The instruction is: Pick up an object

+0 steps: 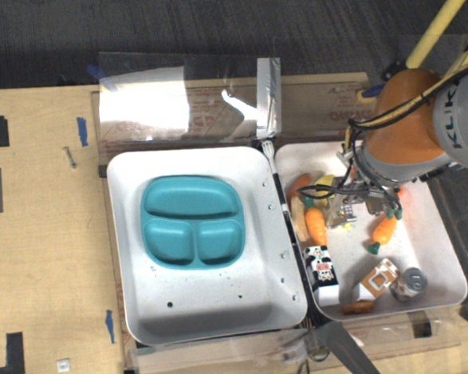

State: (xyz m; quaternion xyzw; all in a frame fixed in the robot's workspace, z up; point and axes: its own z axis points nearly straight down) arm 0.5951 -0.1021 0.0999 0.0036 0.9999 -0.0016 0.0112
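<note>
**Arm low over the right bin's clutter**

At centre-left of the frame, the left white plastic bin holds a teal three-compartment plate in its upper half. Right of centre, the right white bin carries the loose objects: an orange carrot-shaped toy near its left wall, a black-and-white patterned block just below it, then a second orange carrot with a green tip, a small brown-and-white box and a grey metal can toward the lower right corner. The gripper hangs between the two carrots; whether it is parted or clenched I cannot tell. The grey arm with its orange band enters from the upper right.
</note>
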